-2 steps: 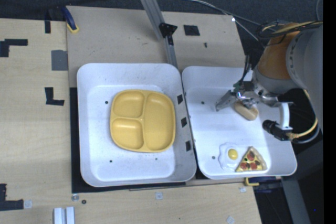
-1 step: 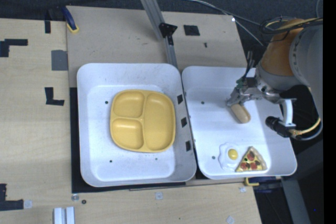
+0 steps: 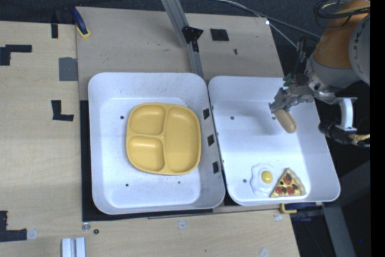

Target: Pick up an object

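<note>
Both bins (image 3: 102, 129) are white. The plate (image 3: 163, 138) at centre-left is plain yellow. Lower right: a white egg (image 3: 263, 178) with yellow yolk and a pizza slice (image 3: 288, 184), yellow with red spots. The tan roll (image 3: 287, 121) sits above them.

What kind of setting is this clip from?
Probably a robotics lab picking bench: two white bins side by side on a taped wooden benchtop, toy food such as a pizza slice and fried egg, plus the arm's claw.

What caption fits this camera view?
Gripper over right bin by a tan piece; divided plate in left bin.
</note>
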